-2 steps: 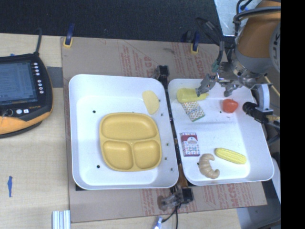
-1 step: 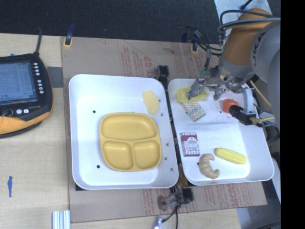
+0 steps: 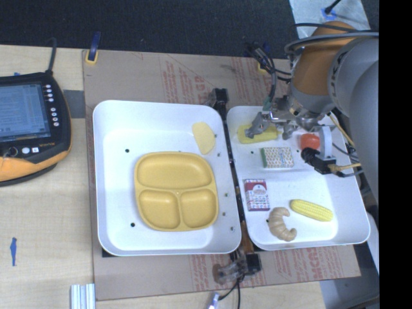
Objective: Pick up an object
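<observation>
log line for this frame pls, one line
gripper low at right bin's far end | over yellow piece | grasp unclear | croissant, corn untouched

The grey arm [image 3: 360,76] comes in from the right, its orange band [image 3: 315,66] just above the wrist. The gripper [image 3: 273,126] hangs low at the arm's end, pointing downward.

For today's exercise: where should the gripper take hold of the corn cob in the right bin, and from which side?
Grip the corn cob across its middle, coming straight down. It lies flat, long and narrow, with bare bin floor on both long sides, and the croissant sits apart from it.
</observation>
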`<state>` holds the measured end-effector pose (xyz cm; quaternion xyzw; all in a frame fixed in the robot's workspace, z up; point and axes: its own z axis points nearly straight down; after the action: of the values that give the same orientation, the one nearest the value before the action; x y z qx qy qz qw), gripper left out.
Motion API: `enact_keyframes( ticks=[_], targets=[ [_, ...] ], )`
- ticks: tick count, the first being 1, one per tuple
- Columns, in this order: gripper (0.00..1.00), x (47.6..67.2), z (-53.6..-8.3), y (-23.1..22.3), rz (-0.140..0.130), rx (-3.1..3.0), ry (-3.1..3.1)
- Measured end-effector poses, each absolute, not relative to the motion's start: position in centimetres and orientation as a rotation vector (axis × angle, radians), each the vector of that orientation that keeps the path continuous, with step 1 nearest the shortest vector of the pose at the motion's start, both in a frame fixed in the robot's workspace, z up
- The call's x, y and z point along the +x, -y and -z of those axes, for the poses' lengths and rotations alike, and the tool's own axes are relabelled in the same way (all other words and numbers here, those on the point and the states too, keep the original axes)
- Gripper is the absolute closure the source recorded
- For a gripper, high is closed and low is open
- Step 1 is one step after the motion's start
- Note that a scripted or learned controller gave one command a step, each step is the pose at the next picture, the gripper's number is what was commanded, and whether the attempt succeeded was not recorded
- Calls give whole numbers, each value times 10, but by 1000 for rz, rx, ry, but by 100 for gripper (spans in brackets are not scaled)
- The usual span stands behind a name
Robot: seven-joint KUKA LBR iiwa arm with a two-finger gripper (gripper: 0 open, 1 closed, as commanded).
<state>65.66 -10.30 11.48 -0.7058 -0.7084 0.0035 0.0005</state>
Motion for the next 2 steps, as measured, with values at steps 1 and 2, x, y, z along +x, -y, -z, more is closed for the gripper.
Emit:
enact_keyframes(
  ticks=[1,2],
  targets=[
    [0,659,-104,142,2,-2193,2222],
    [0,657,-150,182,0,-2222,2225]
  ],
)
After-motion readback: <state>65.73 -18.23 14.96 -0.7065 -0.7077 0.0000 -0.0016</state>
